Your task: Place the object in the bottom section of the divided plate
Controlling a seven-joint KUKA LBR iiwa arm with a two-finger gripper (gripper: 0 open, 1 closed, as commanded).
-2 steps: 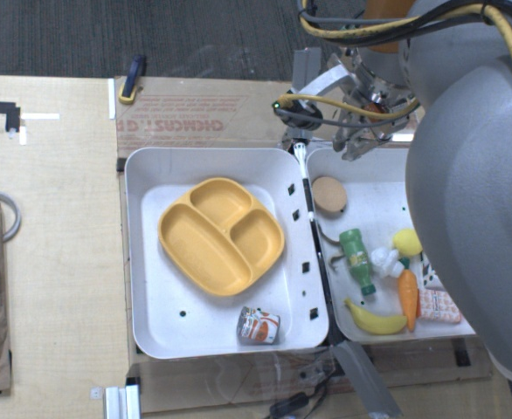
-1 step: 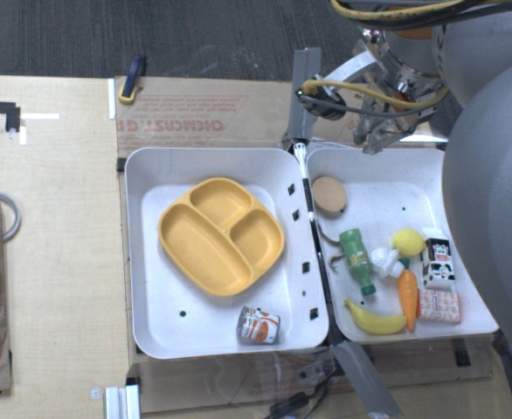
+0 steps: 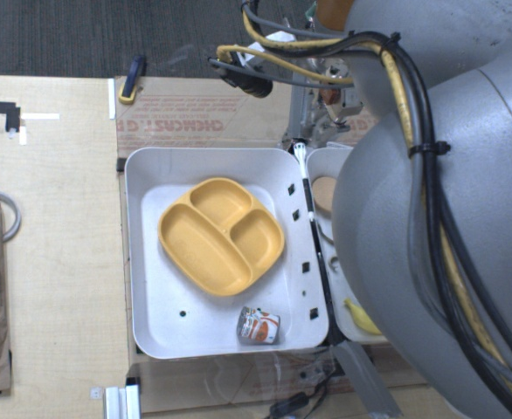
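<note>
Camera view: can (image 3: 259, 326) beside divided plate (image 3: 221, 235)

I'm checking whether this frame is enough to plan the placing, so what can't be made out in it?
- Right bin: the arm covers most of it.
- Tan round item and yellow item in that bin: each partly behind the arm, so I cannot identify them.
- Small can below the divided plate: label print too small to read.

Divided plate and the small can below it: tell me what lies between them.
Nothing but bare white bin floor separates the divided plate from the can, per the camera view.
</note>
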